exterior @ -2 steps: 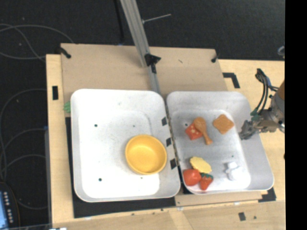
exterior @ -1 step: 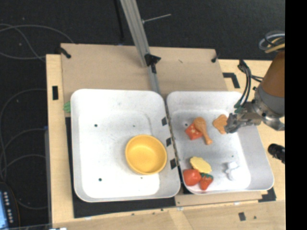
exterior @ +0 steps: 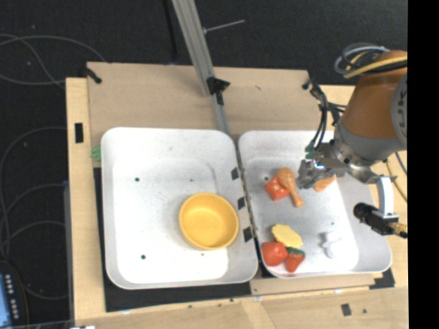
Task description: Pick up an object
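In the right bin (exterior: 274, 149) lie several small toy foods: a red piece (exterior: 276, 190) with an orange drumstick-like piece (exterior: 290, 186) across it in the middle, and a yellow piece (exterior: 287, 236), a red tomato (exterior: 273, 253) and a small strawberry (exterior: 295, 260) at the front. A small white object (exterior: 330, 245) sits at the front right. My gripper (exterior: 312, 175) hangs low over the bin's right half, just right of the drumstick piece. An orange object (exterior: 324, 182) shows by its tip; a grasp on it cannot be made out.
A yellow bowl (exterior: 208, 221) rests in the left bin (exterior: 137, 184), near the divider. A grey metal post (exterior: 195, 40) rises from the back of the bench between the bins. Cables trail across the dark floor at left.
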